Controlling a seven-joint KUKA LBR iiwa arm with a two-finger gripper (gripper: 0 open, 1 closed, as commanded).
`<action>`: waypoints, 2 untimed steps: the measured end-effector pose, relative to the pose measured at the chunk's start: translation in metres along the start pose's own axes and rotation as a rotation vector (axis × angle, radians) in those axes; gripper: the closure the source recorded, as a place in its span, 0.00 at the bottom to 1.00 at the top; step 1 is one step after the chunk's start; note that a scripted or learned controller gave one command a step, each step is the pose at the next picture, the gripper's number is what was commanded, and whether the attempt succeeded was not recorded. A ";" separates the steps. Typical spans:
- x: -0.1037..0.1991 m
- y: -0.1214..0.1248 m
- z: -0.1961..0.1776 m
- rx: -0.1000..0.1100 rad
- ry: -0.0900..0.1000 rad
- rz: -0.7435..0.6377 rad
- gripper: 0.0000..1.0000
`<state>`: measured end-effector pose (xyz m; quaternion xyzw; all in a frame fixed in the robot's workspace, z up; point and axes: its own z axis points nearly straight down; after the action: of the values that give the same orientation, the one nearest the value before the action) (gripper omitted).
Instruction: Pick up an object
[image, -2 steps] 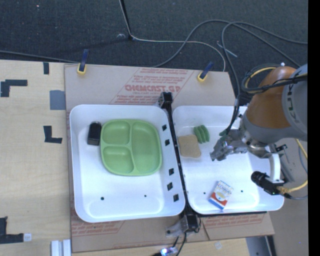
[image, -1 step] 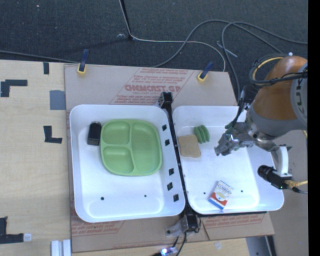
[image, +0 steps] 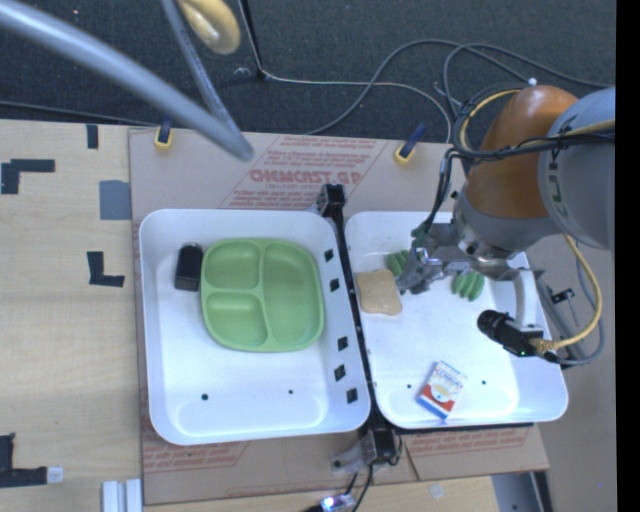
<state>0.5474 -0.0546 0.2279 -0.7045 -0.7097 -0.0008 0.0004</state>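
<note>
From above, the camera view looks down on a light wooden bench (image: 60, 330) with small black tape marks on it. A brown cardboard sheet (image: 300, 170) with red print lies on the bench, held by yellow clips at its top corners. At the top of the frame the floor is dark, and thin cables curl across it. A grey metal pole (image: 130, 75) crosses the upper left corner.

Two white bins sit side by side on the cardboard. The left bin (image: 170, 390) holds a green divided plate (image: 263, 295) in its middle. A small black block (image: 188, 267) lies just beside the plate's left edge.

The right bin (image: 500, 390) holds a tan sponge-like piece (image: 380, 292) near its left wall. A small red, white and blue packet (image: 441, 388) lies near the bottom of this bin. A green leafy toy (image: 467, 284) lies in the upper part.

The grey and orange arm (image: 530, 165) comes in from the right. Its gripper (image: 420, 270) is low over the green toy, close to the tan piece. Whether the pincer is open, or has hold of anything, cannot be told from here.
</note>
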 end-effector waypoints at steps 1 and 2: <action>0.049 0.021 -0.009 0.000 0.000 0.000 1.00; 0.097 0.043 -0.015 0.000 0.000 0.001 1.00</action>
<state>0.5900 0.0427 0.2431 -0.7048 -0.7094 -0.0006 0.0005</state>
